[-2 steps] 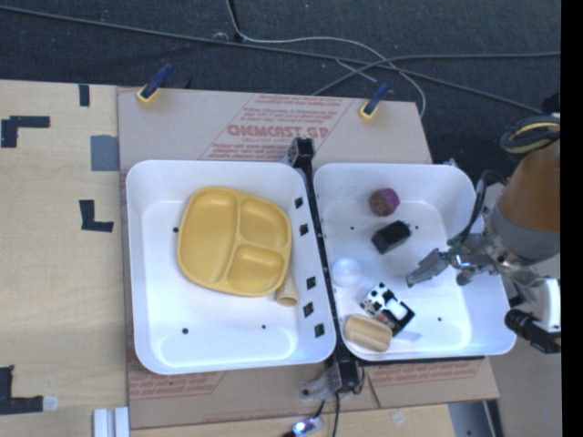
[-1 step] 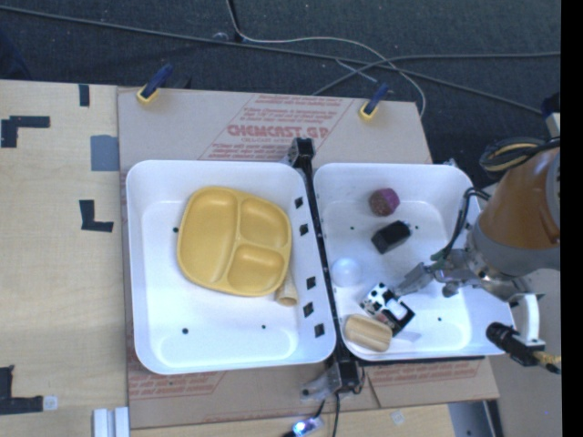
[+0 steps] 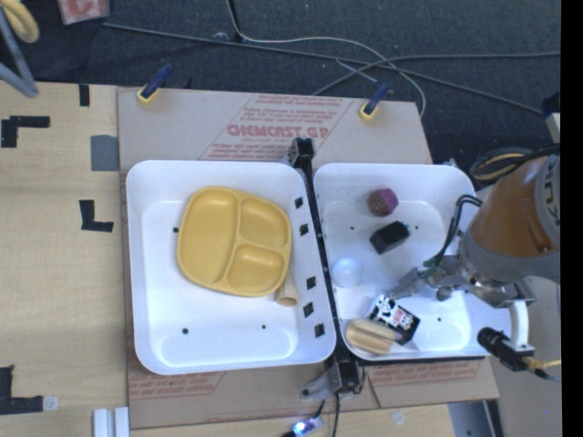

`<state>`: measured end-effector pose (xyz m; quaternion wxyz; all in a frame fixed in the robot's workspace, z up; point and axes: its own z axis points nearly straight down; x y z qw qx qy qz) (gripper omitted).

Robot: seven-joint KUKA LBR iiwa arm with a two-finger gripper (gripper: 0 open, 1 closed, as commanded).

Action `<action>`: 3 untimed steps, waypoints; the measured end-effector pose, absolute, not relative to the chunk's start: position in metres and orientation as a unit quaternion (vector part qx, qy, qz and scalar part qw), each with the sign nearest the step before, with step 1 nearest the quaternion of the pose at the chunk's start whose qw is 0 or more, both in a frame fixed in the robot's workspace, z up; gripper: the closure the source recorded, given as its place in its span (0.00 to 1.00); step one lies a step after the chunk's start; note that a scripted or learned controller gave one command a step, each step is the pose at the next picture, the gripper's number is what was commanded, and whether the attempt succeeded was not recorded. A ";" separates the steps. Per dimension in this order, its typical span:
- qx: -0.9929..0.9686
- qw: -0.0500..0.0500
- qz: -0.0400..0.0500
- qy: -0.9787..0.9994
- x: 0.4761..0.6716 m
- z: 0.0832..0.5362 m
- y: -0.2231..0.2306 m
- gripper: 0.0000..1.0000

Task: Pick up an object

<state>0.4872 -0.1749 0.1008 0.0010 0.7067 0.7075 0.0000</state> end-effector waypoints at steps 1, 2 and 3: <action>0.707 -0.001 0.000 0.707 0.487 0.108 -0.173 1.00; 0.707 0.002 0.001 0.708 0.484 0.170 -0.172 1.00; 0.706 0.002 0.001 0.708 0.488 0.213 -0.173 1.00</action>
